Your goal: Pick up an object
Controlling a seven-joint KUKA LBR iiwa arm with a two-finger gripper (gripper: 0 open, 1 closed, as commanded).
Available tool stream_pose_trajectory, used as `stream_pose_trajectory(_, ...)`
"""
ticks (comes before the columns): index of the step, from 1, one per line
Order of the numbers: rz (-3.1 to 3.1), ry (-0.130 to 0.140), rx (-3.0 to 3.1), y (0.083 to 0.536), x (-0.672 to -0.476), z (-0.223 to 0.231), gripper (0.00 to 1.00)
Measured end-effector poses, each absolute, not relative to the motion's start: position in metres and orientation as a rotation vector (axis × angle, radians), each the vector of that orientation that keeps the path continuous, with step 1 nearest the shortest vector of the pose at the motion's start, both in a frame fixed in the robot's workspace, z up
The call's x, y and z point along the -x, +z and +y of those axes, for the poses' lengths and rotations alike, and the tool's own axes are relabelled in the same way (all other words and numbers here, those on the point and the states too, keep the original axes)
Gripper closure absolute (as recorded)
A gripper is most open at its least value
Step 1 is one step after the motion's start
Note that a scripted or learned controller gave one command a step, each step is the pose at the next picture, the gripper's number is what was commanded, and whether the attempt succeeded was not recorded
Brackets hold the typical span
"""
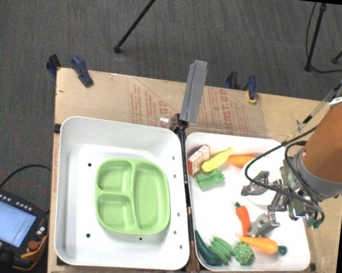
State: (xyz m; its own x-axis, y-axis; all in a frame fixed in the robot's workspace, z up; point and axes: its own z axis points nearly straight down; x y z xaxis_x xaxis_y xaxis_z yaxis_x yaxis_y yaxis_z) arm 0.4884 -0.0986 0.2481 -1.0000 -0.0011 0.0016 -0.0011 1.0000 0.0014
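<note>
Over right bin (pixel 293 148) | fingers (pixel 257 227) spread open | nothing between them | red pepper (pixel 243 217) just beside

1. A green divided plate (pixel 133 196) lies in the left white bin (pixel 77 146).
2. The counter (pixel 126 99) under that bin is brown cardboard with red print.
3. Blue clamps (pixel 80 69) grip the counter's far edge, behind the bin.
4. A handheld control screen (pixel 2 223) lies left of the bin, on grey carpet (pixel 63 8).
</note>
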Motion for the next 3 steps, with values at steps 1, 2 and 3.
stream_pose_trajectory(1, -3.125, -0.005, 0.143, 0.113, -0.537, -0.115, 0.0)
stream_pose_trajectory(2, -3.134, -0.001, 0.24, 0.088, -0.513, -0.12, 0.0)
stream_pose_trajectory(3, -3.118, -0.002, 0.383, 0.087, -0.528, -0.103, 0.0)
